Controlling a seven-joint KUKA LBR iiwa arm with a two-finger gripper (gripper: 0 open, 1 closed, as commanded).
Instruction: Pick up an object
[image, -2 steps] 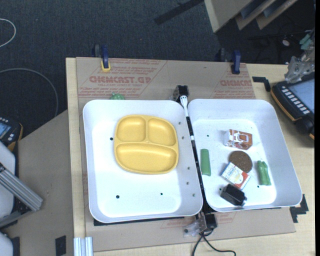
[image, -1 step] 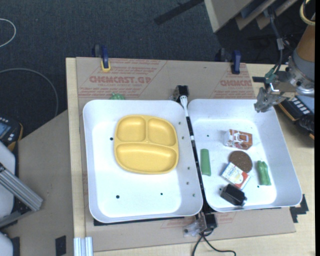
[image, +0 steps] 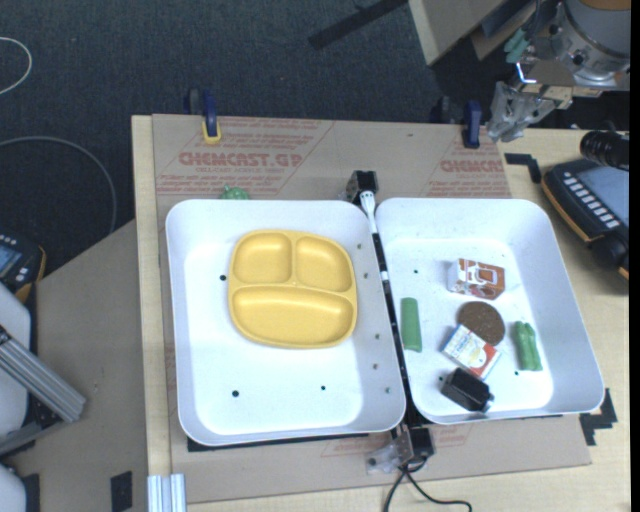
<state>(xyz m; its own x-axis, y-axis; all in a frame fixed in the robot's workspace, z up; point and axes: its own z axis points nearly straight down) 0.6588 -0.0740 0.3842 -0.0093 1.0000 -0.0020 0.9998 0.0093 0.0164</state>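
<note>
The right bin (image: 545, 235) holds several small items. Among them are a green stick (image: 410, 324), an orange and white packet (image: 478, 278), a brown round disc (image: 481, 320), a white and red packet (image: 468, 350), a short green piece (image: 526, 346) and a black block (image: 466, 390). My gripper (image: 512, 105) hangs high at the top right, past the far edge of the right bin and well away from all the items. Nothing shows in its grasp.
A yellow divided plate (image: 293, 288) lies in the left bin (image: 200, 360). Blue clamps (image: 210, 115) (image: 472, 125) stand at the bench's far edge. A black handheld device (image: 595, 200) lies right of the right bin.
</note>
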